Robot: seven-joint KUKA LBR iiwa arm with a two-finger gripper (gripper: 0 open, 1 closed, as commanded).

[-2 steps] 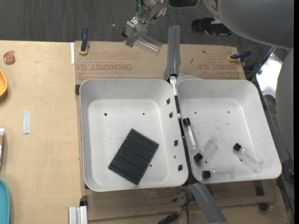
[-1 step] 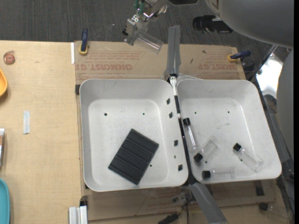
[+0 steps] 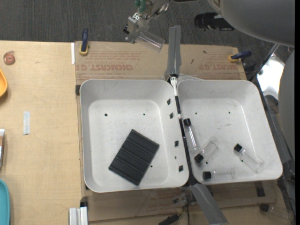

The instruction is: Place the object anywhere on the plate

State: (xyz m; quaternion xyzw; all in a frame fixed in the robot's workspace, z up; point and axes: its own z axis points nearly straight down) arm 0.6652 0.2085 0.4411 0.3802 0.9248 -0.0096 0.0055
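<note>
Two white bins sit side by side on a cardboard sheet laid over the wooden worktop. A blue clamp grips the sheet's far left corner.

The left bin holds the plate, a black ribbed rectangle lying flat and turned at a diagonal in the near half of the bin, closer to the front wall than to the back.

Beyond the left bin's far right corner, over the sheet's back edge, hangs the end effector. It points down and toward the left, tilted away from vertical, with cables bunched above it. Its fingers pinch one end of a clear vial, which juts out to the right, nearly level and sloping slightly downward. The vial is well apart from the plate, outside both bins.

The right bin touches the left one along the middle seam. Four loose vials with black caps lie in it: one along the left wall, one just beside it, one against the front wall, and one toward the right.

A second clamp sits at the sheet's far right corner. The grey arm bulks large in the upper right and reaches leftward along the top edge to the wrist.
</note>
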